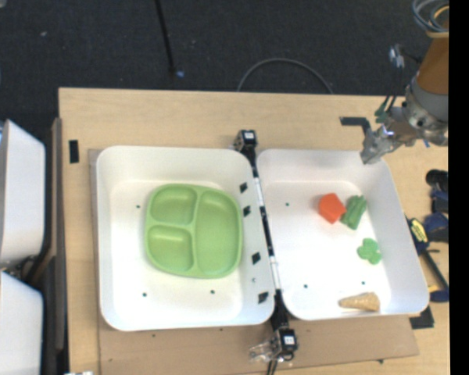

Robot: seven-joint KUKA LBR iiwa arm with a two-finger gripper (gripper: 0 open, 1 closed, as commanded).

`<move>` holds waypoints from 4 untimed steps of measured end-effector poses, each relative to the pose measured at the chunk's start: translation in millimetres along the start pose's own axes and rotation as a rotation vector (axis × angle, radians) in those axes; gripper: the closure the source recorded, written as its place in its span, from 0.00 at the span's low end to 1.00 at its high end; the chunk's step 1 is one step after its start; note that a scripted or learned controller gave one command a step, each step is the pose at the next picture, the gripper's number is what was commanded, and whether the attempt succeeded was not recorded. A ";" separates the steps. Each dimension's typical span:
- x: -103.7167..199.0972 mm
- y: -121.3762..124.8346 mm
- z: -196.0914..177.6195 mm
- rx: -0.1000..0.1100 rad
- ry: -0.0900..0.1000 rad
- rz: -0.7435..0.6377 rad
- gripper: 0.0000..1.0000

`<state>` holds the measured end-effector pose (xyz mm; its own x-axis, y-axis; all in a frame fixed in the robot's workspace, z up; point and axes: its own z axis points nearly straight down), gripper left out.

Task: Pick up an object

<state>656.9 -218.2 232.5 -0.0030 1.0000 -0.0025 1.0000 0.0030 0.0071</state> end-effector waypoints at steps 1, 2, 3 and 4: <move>52.2 -6.8 -11.0 0.005 0.003 -0.003 1.00; 105.4 -24.7 -21.0 0.006 0.003 -0.003 1.00; 150.7 -45.5 -25.7 0.007 0.003 -0.003 1.00; 194.2 -54.9 -15.1 0.007 0.002 -0.002 1.00</move>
<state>601.3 -24.2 246.7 -0.0049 1.0000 -0.0004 1.0000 0.0049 -0.0002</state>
